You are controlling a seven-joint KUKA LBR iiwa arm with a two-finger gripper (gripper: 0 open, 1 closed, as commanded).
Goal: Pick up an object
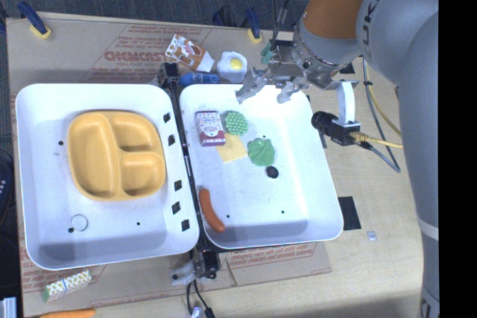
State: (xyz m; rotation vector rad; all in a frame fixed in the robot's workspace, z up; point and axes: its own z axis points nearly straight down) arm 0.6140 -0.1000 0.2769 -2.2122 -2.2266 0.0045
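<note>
In the left bin (pixel 45 234) lies a glossy yellow divided tray (pixel 117 154); the right bin (pixel 317 190) holds a red carton (pixel 210 127). At twelve o'clock over the right bin the jaws spread wide, gripping nothing.

Even, bright overhead light is washing the two white bins (pixel 246 234) almost to glare, soft grey shadows are pooling along their near inner walls, the arm (pixel 395 26) at the right is looming slightly soft, and small items are staying grainy throughout this low-resolution view.
</note>
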